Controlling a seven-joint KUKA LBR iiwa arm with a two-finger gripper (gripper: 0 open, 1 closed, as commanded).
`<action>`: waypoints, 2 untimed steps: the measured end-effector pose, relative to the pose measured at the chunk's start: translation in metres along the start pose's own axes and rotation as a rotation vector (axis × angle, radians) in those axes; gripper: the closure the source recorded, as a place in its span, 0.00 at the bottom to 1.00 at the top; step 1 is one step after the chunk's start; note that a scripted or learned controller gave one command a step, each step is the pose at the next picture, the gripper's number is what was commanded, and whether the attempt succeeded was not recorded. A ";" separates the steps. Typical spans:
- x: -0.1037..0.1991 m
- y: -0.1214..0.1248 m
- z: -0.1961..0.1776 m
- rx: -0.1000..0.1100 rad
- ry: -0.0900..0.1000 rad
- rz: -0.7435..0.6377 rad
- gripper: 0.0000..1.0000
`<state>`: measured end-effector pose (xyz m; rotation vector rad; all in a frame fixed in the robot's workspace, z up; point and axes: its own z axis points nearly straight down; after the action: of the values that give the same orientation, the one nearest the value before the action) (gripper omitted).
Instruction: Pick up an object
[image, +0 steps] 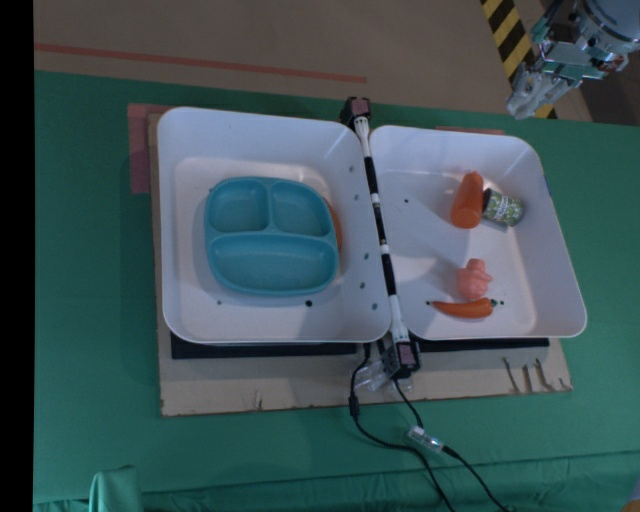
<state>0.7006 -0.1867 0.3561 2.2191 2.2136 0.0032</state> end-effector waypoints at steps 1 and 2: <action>0.090 0.000 -0.031 -0.001 0.002 0.000 1.00; 0.125 0.000 -0.023 0.003 0.002 0.000 1.00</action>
<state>0.7003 -0.0613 0.3791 2.2220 2.2161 0.0027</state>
